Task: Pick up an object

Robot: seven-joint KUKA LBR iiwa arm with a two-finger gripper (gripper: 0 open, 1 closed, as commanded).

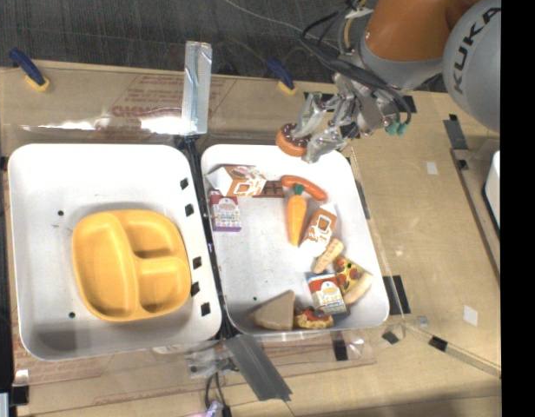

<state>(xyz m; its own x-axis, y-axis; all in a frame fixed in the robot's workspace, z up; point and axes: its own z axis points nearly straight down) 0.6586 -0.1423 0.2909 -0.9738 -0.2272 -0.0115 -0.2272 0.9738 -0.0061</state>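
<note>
Filling the left bin (33,198), a yellow tray (131,263) leaves a bare white margin; toys crowd the right bin's (254,263) right side. At upper centre, over its far rim, the end effector (315,137) grips a donut (291,142)

My gripper (324,133) is bare grey metal with dull glints, and the band (415,11) above my wrist is smooth, glossy orange. Both bins (102,159) look like smooth white plastic with a soft sheen. The tray (128,263) is matt yellow plastic. The carrot (297,215) and sausage (302,186) look like smooth toy plastic, the cartons (226,211) like printed card. The table (424,233) is pale, matt wood. Clear film along its far edge shines.
</note>
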